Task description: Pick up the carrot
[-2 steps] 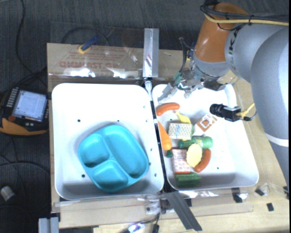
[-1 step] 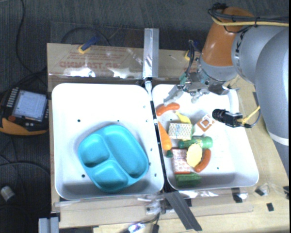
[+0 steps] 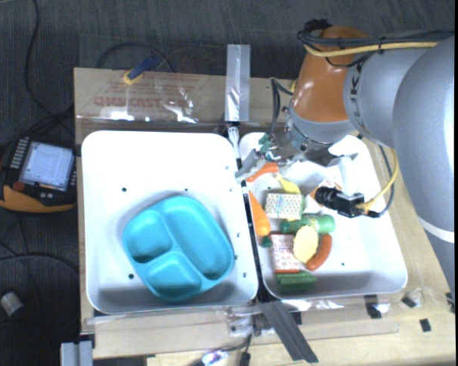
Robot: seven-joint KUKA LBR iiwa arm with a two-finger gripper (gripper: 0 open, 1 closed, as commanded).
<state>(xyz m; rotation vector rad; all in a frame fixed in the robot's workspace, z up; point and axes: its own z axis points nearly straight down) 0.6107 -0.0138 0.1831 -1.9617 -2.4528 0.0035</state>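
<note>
The carrot (image 3: 259, 214) is a long orange piece lying along the left wall of the right bin (image 3: 382, 269), pointing toward the bin's far corner. A second small orange piece (image 3: 265, 171) lies just beyond it. My gripper (image 3: 261, 158) hangs over the right bin's far left corner, right above that small orange piece and a short way beyond the carrot's far end. The grey arm with its orange band (image 3: 324, 82) comes down from the upper right and hides the bin's far side.
Toy food crowds the right bin beside the carrot: a pale patterned block (image 3: 283, 204), a green piece (image 3: 311, 223), a yellow piece (image 3: 305, 243), a red sausage (image 3: 320, 253), a red box (image 3: 284, 259). A blue divided plate (image 3: 179, 246) sits in the left bin (image 3: 107, 166).
</note>
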